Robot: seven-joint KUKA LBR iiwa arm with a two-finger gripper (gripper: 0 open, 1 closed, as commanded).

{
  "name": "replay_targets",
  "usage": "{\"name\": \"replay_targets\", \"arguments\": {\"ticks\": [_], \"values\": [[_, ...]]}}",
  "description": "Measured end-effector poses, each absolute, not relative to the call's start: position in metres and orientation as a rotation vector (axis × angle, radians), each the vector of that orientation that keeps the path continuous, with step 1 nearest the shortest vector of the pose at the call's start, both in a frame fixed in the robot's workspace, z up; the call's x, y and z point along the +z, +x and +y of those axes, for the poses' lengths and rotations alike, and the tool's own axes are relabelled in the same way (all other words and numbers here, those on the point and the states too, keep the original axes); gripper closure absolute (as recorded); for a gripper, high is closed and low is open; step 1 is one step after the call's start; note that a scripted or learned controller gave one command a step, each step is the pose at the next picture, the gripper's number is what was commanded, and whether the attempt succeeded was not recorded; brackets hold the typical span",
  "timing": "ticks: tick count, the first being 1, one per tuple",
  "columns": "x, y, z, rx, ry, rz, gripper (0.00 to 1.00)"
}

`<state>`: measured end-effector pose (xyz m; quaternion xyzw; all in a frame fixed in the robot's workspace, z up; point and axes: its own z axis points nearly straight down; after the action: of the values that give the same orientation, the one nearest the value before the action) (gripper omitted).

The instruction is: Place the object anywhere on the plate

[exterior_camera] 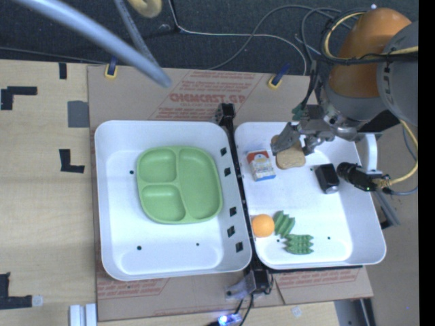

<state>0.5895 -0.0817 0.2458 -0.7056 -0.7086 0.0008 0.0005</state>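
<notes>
A green divided plate (180,184) lies in the left bin (112,202). In the right bin (353,240), my gripper (297,148) hangs over the far part, open, its two fingers spread apart. A tan slice of bread (291,159) lies just below and between the fingertips, on the bin floor or close to it. I cannot tell whether the fingers touch it.
A small red, white and blue carton (261,166) stands just left of the bread. An orange (262,225) and green pea pods (292,235) lie near the right bin's front. The divider between the bins (234,182) runs between bread and plate.
</notes>
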Motion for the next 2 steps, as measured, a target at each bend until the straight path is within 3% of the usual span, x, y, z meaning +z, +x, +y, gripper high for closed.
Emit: {"name": "replay_targets", "arguments": {"ticks": [1, 2], "values": [[0.241, 0.609, -0.022, 0.001, -2.213, -2.228, 1.0], [0.233, 0.609, 0.032, 0.003, -2.213, -2.226, 1.0]]}}
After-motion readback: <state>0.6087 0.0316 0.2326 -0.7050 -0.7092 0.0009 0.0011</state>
